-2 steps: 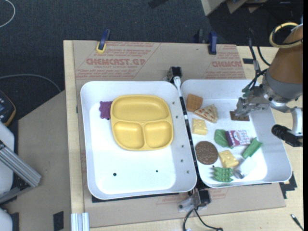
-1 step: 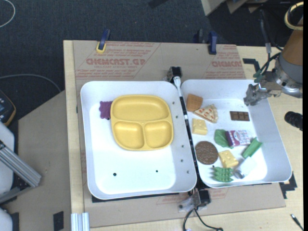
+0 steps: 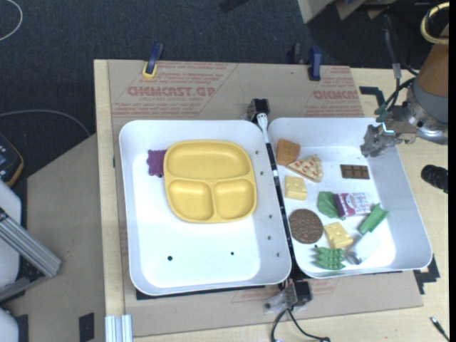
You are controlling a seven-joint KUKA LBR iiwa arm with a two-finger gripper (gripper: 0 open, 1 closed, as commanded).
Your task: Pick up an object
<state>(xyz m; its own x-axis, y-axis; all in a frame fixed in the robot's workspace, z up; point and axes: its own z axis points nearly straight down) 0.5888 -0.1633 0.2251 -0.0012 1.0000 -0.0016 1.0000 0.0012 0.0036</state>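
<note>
The task is at its start, judging by how things lie: every toy food piece rests in a bin and nothing is lifted.

The hand hangs over the far right part of the right bin, above bare white floor. Whether it is clenched or released cannot be told at this size and angle; nothing shows in it.

Candidates to pick all lie in the right bin. Nearest the hand is a small brown chocolate bar, just near and left of it. Further left along the far side are a tan bread slice and a pizza wedge, touching or almost so. A pale cheese block lies nearer, then a round brown cookie. In the middle sit a green leafy piece and a purple-wrapped item, side by side. At the near side are a yellow cube, a green stick-like piece and a green bunch, crowded together.

The left bin holds a yellow divided tray with a purple piece beside its left edge.

What remains is the whole job: choosing a piece, descending, closing and lifting. The chocolate bar looks the easiest, lying apart from the others.
</note>
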